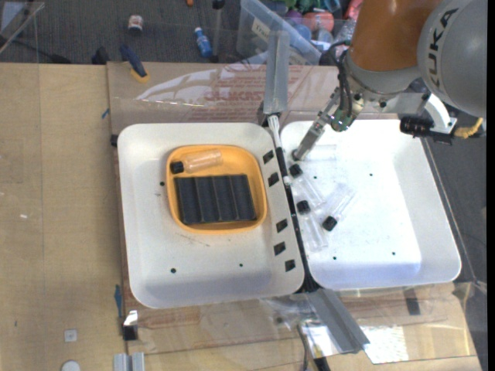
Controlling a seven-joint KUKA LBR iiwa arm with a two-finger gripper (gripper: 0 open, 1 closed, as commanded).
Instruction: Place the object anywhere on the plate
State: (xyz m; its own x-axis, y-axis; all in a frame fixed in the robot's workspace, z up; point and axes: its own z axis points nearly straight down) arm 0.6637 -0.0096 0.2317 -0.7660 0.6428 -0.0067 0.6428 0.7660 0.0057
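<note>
Looking at the gripper [296, 154], its fingers seem pinched into one thin line with nothing between them, tip down at the left edge of the right bin [402, 207]. My guess for the object is the clear tube [339, 201], lying loose in that bin, toward the camera and a bit right of the tip, long axis slanted. The plate [255, 168] sits in the left bin [147, 230], so the tube has to cross the divider leftward
</note>
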